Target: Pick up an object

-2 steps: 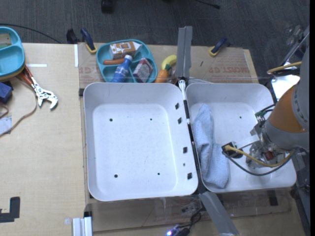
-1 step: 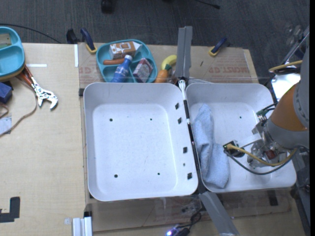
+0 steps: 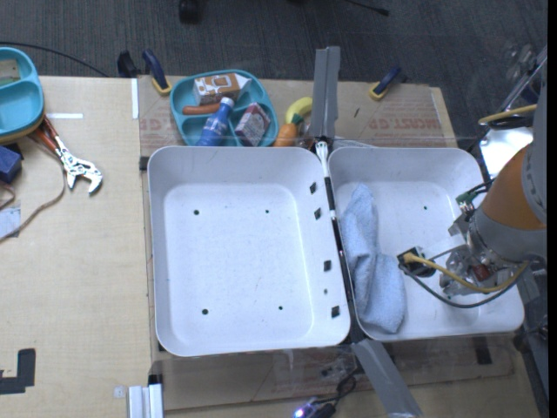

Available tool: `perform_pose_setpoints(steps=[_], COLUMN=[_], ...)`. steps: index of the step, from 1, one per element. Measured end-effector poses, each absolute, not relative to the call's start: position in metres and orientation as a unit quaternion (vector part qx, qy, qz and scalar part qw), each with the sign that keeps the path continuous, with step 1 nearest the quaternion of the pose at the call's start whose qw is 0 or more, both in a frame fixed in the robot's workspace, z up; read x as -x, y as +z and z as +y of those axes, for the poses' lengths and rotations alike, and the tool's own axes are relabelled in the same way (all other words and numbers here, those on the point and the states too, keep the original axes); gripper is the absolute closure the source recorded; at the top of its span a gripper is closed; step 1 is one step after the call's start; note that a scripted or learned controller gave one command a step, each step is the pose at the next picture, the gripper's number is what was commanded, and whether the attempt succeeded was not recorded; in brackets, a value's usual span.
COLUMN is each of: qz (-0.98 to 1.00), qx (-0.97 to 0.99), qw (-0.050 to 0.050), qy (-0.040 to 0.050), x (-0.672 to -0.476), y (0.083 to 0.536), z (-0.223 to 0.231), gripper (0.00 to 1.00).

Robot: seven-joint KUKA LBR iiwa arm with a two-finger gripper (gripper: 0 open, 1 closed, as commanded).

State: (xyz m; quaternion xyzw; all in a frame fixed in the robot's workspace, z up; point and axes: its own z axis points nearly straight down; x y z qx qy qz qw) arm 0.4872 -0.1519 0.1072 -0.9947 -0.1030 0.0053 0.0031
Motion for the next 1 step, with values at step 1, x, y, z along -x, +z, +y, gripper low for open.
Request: perform_pose_setpoints(steps=[1], qz=[-0.103], qx=[0.995], qw=[0.003], qy=[0.0054], x=[-0.4872], y=[0.1072], z=[-0.1518], gripper=[0.00])
